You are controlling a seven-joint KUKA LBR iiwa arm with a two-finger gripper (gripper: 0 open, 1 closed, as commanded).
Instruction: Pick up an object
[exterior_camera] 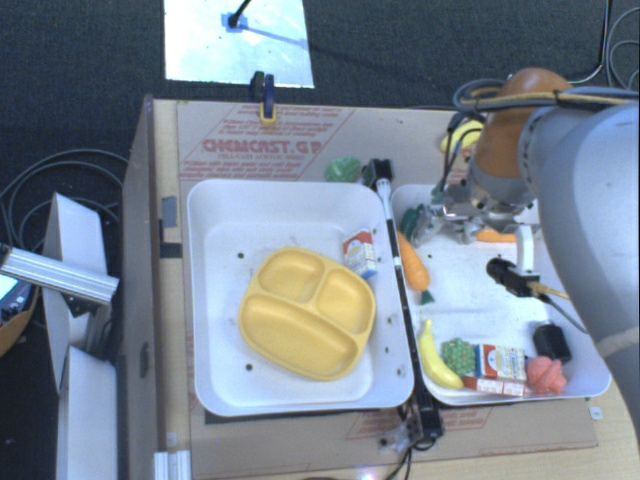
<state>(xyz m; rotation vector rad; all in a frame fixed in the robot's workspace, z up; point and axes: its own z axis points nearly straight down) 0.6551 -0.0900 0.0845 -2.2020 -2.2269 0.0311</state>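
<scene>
Carrot (409,259) lies along the left wall of the right bin (466,303), its green end toward the near side, and of all the objects it is the one closest to my gripper (452,220). I hover over the far left corner of that bin, my arm reaching in from the right, with the gripper just beyond the carrot's orange tip (touching it or not, I cannot tell). Whether the gripper is apart or together I cannot tell either, and nothing shows clamped in it.

A small green thing (411,218) sits just left of the gripper, and an orange bit (495,235) peeks out on its right. Along the near edge of the right bin lie a banana (436,354), a green-and-red carton (487,361) and a pink lump (546,375), with a black block (551,341) just behind the lump.

The left bin (215,268) bears a yellow divided plate (307,311) in its middle and a small carton (360,253) against its right wall. A black stick (383,183) runs along the far end of the seam between the two bins, and a crumpled green thing (343,169) lies just beyond the left bin's far rim.
</scene>
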